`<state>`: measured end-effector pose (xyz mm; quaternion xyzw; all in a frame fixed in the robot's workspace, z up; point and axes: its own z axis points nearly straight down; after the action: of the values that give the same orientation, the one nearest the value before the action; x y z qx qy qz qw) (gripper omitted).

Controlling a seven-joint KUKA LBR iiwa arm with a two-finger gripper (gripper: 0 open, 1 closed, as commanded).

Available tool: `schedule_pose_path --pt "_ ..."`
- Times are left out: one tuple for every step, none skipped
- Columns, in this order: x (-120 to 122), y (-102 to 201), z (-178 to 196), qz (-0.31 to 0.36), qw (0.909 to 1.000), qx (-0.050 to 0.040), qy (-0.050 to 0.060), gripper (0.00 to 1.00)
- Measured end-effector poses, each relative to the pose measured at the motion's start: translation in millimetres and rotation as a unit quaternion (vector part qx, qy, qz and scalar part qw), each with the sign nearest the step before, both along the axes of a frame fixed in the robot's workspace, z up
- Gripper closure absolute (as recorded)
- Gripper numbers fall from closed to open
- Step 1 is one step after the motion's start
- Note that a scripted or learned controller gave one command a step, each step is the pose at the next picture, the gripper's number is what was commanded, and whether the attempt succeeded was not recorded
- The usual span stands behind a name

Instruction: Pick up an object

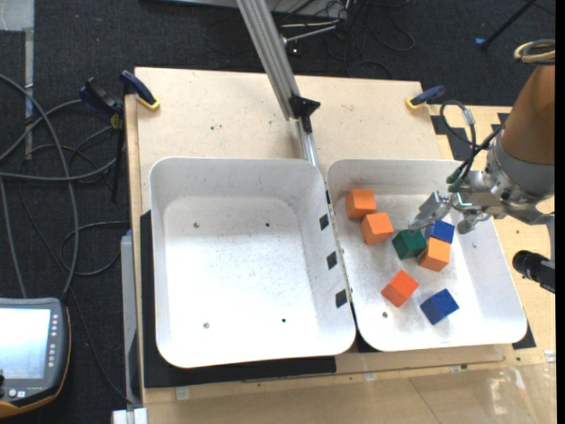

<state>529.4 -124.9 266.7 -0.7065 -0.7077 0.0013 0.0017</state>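
Observation:
Several coloured blocks lie in the right bin (494, 312). Two orange blocks (360, 203) (377, 228) sit near its left wall. A green block (409, 244), a small blue block (442, 231) and another orange block (433, 254) are clustered mid-bin. Nearer the front lie a red-orange block (400, 287) and a larger blue block (439, 306). My gripper (448, 215) reaches in from the right and hovers low over the cluster. It is open, its fingers spread either side of the small blue block's upper edge. Nothing is held.
The left bin (168, 237) stands beside the right one, and they share a raised middle wall (334, 246). A slanted metal pole (269, 47) runs from the top of the view down to the bins' far edge. Clamps hold the bench's far corners.

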Motion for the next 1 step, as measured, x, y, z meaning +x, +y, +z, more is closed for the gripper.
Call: schedule_pose_path --pt "0.6 -0.2 1.9 -0.001 1.0 -0.0004 -0.002 0.0"
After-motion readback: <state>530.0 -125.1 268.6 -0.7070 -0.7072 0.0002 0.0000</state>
